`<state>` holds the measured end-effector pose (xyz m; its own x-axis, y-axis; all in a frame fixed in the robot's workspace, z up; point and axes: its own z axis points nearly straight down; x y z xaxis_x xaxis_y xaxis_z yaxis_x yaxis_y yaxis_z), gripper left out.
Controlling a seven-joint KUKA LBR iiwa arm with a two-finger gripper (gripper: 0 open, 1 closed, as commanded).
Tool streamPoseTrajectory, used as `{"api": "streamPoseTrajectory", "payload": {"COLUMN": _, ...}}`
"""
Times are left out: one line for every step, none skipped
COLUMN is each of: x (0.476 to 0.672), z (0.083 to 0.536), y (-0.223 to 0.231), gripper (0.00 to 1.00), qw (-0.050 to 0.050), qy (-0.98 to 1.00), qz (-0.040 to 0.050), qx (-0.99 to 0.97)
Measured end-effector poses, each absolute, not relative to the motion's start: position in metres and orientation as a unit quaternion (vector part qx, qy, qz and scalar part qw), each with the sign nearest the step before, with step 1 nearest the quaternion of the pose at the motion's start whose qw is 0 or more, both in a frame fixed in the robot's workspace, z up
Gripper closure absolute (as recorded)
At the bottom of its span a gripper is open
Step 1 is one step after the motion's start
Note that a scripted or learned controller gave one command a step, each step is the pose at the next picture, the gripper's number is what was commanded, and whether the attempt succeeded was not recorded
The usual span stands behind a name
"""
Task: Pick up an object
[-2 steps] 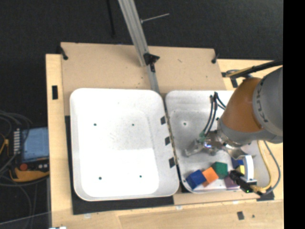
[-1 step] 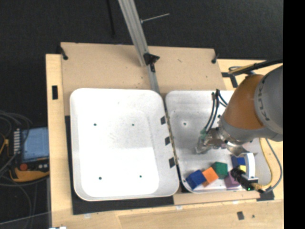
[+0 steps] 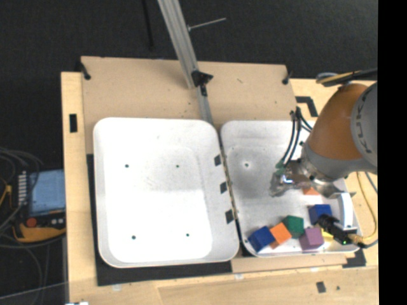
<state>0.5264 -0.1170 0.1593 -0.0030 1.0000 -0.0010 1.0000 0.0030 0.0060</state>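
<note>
- Two white bins on the desk (image 3: 73, 170): left bin (image 3: 156, 189), right bin (image 3: 254, 145).
- Right bin's near edge: two blue blocks (image 3: 261, 237) (image 3: 319, 213), one orange block (image 3: 280, 233), one green block (image 3: 294, 224), one purple block (image 3: 311, 237).
- Gripper (image 3: 281, 184) above the right bin; state of the jaws cannot be told.
- No legible writing.

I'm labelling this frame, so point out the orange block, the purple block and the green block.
orange block (image 3: 280, 233): camera view, its top face.
purple block (image 3: 311, 238): camera view, its top face.
green block (image 3: 294, 223): camera view, its top face.
</note>
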Motion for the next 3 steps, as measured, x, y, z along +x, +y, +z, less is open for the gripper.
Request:
{"api": "streamPoseTrajectory", "payload": {"x": 0.536, "z": 0.207, "y": -0.118, "gripper": 1.0, "qw": 0.003, "qy": 0.708, "qz": 0.0019, "qx": 0.706}}
{"api": "streamPoseTrajectory", "payload": {"x": 0.538, "z": 0.246, "y": -0.119, "gripper": 1.0, "qw": 0.002, "qy": 0.709, "qz": 0.002, "qx": 0.705}}
{"api": "streamPoseTrajectory", "payload": {"x": 0.553, "z": 0.235, "y": -0.076, "gripper": 1.0, "qw": 0.001, "qy": 0.708, "qz": -0.0002, "qx": 0.706}}
